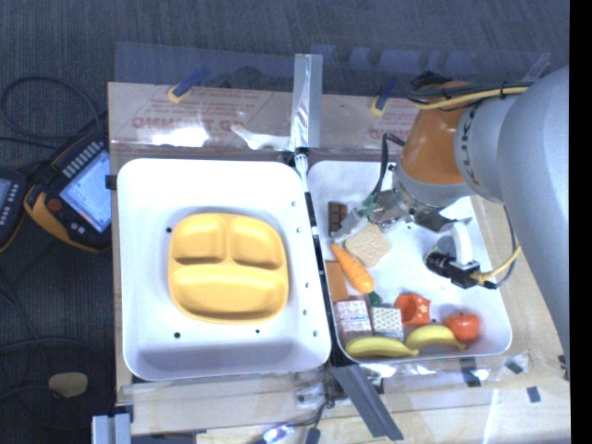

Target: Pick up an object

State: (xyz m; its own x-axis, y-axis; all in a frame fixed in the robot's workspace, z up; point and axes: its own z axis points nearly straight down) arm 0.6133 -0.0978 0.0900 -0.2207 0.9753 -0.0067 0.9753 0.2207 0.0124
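The right bin (pixel 495 336) holds toy food. A tan cracker (pixel 367 245) lies near its far left corner, with an orange carrot (pixel 352 266) just beside it. Two yellow bananas (pixel 404 342), a tomato (pixel 463 326) and two small boxes (pixel 368 318) sit along its near edge.

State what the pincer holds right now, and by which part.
Cannot be told: the pincer sits low above the cracker in the right bin, its tips hidden by the wrist.

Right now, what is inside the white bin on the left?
The left shallow white bin holds one yellow plastic divided tray, lying flat. Whatever is beneath that tray is covered.
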